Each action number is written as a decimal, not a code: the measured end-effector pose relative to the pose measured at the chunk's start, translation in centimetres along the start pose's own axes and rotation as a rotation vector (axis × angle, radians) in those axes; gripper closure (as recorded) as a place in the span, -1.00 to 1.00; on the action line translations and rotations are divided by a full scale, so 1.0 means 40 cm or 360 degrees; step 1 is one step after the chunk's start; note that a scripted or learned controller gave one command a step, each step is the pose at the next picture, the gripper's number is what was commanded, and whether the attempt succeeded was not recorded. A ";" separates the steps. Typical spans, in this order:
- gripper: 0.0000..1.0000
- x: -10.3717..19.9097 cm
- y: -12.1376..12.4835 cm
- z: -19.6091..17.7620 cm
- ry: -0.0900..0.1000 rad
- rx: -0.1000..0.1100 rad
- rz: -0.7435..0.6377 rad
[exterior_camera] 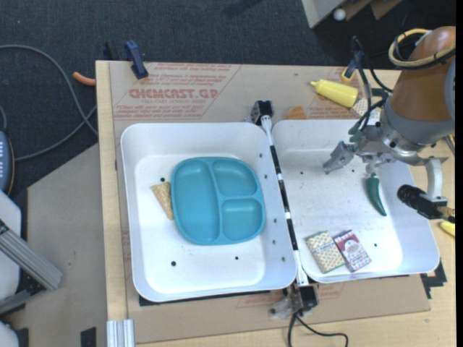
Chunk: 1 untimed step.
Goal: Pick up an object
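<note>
Looking down on the right bin (416, 255), with the tool (354, 163) hanging low over its back half; spread wide, one finger poking out to the left and the other pointing down, nothing pinched in between; probably opened up like that to drop around something. Nearest candidate by far: the green pepper (376, 194), lying on the bin floor just under the right-hand finger, long axis running front to back; can't tell whether the fingertip is touching its top end or just hovering over it. Judging by that, lined up a bit off; would want to shift toward the right so the pepper sits between the fingers rather than under one, then close across the narrow side, since gripping it lengthwise wouldn't fit. Also two small packets (338, 251) side by side near the front wall of the same bin, flat and well apart from the tool, so harder to get fingers under. Over in the left bin (137, 194), a teal divided plate (217, 199) in the middle with a cracker (163, 196) tucked partly under its left edge; too far from the tool to matter right now. Out on the tabletop (181, 92), behind the right bin, a yellow object (334, 90), out of play. So: pick not yet made, just closing in on it
</note>
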State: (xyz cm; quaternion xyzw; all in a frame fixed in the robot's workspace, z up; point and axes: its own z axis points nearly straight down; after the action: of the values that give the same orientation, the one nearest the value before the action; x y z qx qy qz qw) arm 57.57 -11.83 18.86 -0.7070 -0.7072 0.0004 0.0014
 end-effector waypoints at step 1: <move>-1.00 -0.138 0.158 -0.026 -0.0004 -0.0005 0.0002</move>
State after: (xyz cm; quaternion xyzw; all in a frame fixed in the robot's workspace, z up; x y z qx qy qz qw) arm 63.89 -17.34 19.86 -0.7074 -0.7068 0.0000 -0.0008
